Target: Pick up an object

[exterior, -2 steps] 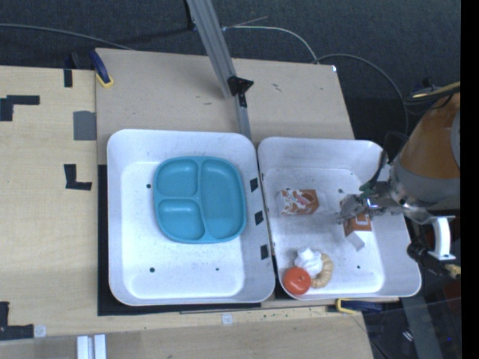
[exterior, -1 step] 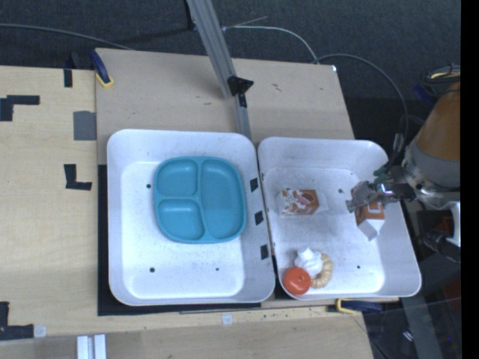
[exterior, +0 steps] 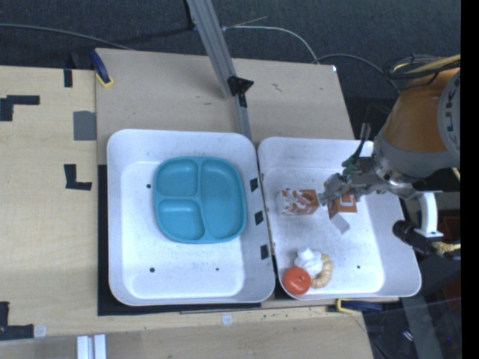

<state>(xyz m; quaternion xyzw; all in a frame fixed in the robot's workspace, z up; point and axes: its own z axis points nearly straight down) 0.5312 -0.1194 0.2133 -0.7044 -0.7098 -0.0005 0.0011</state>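
stage: approach, nothing lifted | gripper low in right bin, beside brown packet | claw state: cannot tell | left: grasp, raise

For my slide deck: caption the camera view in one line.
KUKA arm's gripper low in the right bin beside a brown packet; teal divided plate in the left bin.

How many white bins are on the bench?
2. The left bin holds a blue divided plate. The right bin holds a brown-and-white packet, a red, white and tan cluster at its near edge, and the gripper.
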